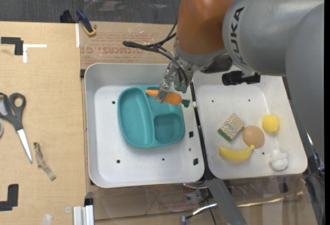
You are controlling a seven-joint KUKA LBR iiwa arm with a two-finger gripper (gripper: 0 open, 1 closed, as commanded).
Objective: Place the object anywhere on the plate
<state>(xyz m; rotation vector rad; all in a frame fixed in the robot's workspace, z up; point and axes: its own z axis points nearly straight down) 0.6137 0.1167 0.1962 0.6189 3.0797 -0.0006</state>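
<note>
A teal divided plate [142, 115] lies in the left white bin [103, 157]. An orange carrot [164, 96] hangs over the plate's upper right rim. My gripper [170, 92] points down from the orange-banded wrist and is shut on the carrot, whose narrow end sticks out to the left of the fingers. Part of the carrot is hidden behind the fingers.
The right bin [247, 167] holds a patterned sponge block [230, 126], a brown egg-shaped item [253, 136], a yellow lemon [270, 123], a banana [236, 153] and a small white piece [279, 160]. Scissors [18, 121] lie on the wooden bench at left.
</note>
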